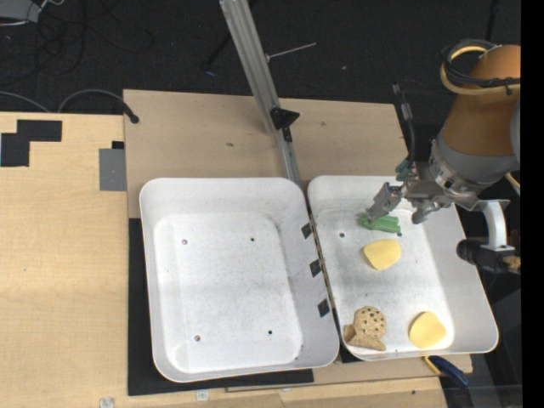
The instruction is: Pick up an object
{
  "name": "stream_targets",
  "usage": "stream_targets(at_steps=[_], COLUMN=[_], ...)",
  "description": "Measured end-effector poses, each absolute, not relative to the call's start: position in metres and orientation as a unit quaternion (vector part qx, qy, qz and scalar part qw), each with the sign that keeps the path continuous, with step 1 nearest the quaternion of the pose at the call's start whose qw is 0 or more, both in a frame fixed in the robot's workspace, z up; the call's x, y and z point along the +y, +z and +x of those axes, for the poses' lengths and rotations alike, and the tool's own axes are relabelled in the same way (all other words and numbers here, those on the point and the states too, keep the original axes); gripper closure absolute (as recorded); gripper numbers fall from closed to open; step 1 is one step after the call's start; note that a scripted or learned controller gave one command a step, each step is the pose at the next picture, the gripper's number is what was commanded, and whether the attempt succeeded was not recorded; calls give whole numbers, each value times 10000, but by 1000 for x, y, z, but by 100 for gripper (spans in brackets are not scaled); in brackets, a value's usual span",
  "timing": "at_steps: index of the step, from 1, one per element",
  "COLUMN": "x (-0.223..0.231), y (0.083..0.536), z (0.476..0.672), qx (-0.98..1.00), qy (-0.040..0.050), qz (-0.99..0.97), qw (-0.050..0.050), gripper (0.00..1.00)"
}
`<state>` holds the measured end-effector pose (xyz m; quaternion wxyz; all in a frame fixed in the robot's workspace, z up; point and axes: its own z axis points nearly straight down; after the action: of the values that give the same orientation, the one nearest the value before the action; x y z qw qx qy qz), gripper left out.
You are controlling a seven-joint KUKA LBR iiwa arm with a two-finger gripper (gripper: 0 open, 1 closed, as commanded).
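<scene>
Right white bin [459,313], pincer [401,204] spread wide, empty, one finger just over green piece [380,223], touching unclear

Two white bins [225,274] [463,313]; two yellow pieces [382,254] [427,330], one green piece [380,223], one cookie [368,327].

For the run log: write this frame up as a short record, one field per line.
arm: reaches in from the right, over the right bin
gripper: open, fingers spread, above the bin's far end
green object: right bin, far end, just below the left finger; not held
yellow pieces: one mid-bin, one at the near right corner
cookie: near left corner of the right bin
left bin: white, beside the right bin
task state: nothing picked up yet
</scene>
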<state>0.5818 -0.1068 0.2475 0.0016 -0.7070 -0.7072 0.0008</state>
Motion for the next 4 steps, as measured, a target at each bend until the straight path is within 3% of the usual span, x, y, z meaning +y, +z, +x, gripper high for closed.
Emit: stream_targets(at_steps=[1, 3, 4], x=[-108, -104, -104], y=[248, 122, 93], z=[582, 588, 590], qx=[-7063, -7062, -7057], qy=[7, 26, 1], qz=[-7079, -7080, -7085], qw=[13, 37, -25], gripper=[0, 0, 0])
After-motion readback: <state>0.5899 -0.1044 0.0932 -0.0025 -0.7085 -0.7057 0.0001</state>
